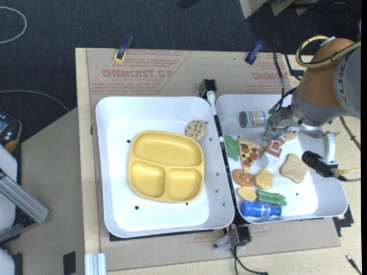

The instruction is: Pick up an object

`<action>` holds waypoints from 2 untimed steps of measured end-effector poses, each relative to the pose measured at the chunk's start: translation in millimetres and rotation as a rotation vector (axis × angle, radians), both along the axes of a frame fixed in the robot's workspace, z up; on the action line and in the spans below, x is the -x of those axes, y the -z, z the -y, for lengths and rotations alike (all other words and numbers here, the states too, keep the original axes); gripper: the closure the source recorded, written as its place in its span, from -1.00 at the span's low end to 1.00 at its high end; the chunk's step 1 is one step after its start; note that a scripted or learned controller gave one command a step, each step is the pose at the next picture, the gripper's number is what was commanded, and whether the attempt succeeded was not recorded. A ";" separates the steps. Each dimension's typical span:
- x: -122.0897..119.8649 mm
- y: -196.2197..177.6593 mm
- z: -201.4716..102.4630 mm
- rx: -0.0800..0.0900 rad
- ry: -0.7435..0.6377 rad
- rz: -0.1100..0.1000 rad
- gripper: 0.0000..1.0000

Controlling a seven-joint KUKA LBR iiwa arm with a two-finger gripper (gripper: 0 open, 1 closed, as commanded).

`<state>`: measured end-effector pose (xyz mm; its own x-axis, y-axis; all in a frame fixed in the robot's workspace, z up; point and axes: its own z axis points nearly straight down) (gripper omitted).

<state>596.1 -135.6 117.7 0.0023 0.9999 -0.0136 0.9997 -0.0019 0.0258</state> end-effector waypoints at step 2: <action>-4.6 -107.1 10.8 -0.011 -0.003 -0.017 1.00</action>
<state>600.7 -146.5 224.8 -0.0011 1.0000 -0.0029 1.0000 0.0011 0.0091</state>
